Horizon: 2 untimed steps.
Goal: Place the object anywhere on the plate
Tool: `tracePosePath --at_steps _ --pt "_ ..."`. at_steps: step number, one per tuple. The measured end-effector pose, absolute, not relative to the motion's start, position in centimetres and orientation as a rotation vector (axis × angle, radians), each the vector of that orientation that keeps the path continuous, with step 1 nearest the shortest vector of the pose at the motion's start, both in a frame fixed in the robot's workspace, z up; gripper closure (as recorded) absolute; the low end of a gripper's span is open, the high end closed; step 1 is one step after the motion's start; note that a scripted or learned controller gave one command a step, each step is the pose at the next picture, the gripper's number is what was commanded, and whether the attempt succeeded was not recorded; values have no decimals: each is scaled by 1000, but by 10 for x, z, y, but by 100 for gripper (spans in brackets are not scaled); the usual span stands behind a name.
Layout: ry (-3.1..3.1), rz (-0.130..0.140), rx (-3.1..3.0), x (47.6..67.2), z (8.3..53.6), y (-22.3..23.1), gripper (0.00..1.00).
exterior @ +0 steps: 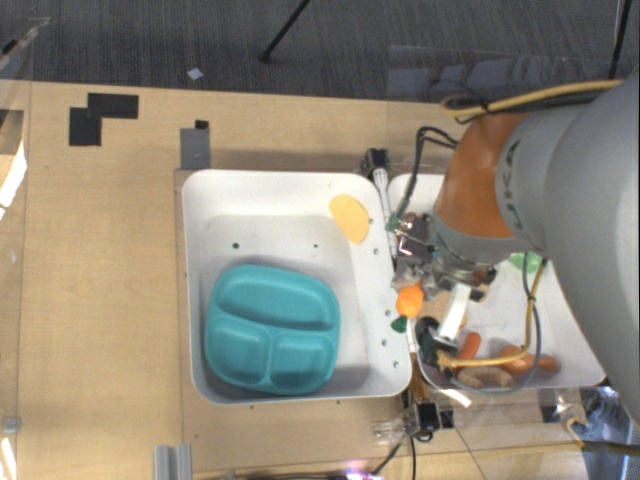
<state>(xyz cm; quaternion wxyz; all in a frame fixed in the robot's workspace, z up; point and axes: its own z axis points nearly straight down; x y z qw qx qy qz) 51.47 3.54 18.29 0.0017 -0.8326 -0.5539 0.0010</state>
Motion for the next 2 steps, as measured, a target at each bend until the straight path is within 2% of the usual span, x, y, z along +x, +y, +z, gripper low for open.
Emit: tracePosePath --at_steps 1,2 --pt "-1674 -1 -2653 507 184 107 100" --pt "-1670 0 -2659 508 184 103 0"
